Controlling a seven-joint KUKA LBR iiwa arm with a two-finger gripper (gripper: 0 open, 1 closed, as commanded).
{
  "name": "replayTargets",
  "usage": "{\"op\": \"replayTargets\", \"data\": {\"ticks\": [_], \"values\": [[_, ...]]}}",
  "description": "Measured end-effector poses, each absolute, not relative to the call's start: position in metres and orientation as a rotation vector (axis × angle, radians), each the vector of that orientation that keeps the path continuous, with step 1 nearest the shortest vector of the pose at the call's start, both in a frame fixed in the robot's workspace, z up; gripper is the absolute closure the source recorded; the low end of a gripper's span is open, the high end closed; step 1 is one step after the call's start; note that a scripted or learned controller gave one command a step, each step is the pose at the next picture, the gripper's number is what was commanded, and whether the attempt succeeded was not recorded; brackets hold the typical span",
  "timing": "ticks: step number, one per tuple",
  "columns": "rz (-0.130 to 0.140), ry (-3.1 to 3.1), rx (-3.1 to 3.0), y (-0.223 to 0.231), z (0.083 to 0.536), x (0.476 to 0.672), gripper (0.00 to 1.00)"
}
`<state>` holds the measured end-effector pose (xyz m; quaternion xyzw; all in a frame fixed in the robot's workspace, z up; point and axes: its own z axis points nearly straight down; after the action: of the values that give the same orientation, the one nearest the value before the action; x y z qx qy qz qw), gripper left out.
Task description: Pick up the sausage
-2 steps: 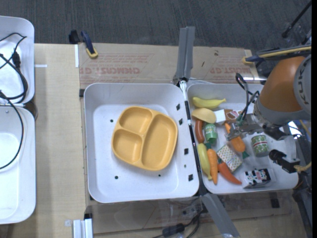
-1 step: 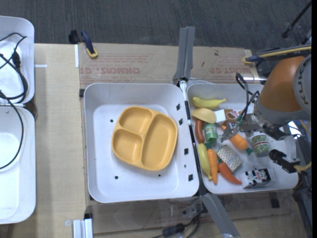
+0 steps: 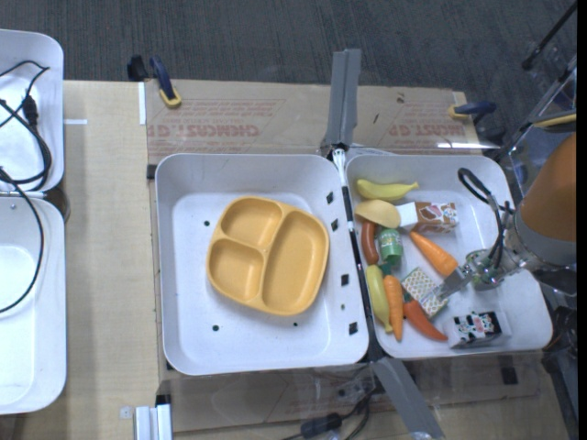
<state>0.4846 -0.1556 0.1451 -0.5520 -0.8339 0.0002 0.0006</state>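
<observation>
Sausage (image 3: pixel 369 241): red, at the right bin's (image 3: pixel 523 333) nine o'clock wall, wedged beside the green bottle (image 3: pixel 391 247).
Gripper (image 3: pixel 451 287): fingers apart, empty, over the grater (image 3: pixel 421 286).
Risk: crowded neighbours; fingers may snag a carrot (image 3: pixel 433 252) instead, or scrape the wall.

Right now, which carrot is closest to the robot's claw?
The carrot lying slantwise beside the small brown carton is closest to the gripper. The other two carrots lie lower down, by the bin's front-left corner.
</observation>
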Motion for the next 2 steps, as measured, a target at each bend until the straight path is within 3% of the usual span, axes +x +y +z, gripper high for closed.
{"op": "replayTargets", "data": {"ticks": [1, 2], "values": [[0.001, -2.568, -1.811, -0.119, 0.23, 0.526, 0.0], [0.002, -2.579, -1.79, -0.122, 0.125, 0.477, 0.0]]}}
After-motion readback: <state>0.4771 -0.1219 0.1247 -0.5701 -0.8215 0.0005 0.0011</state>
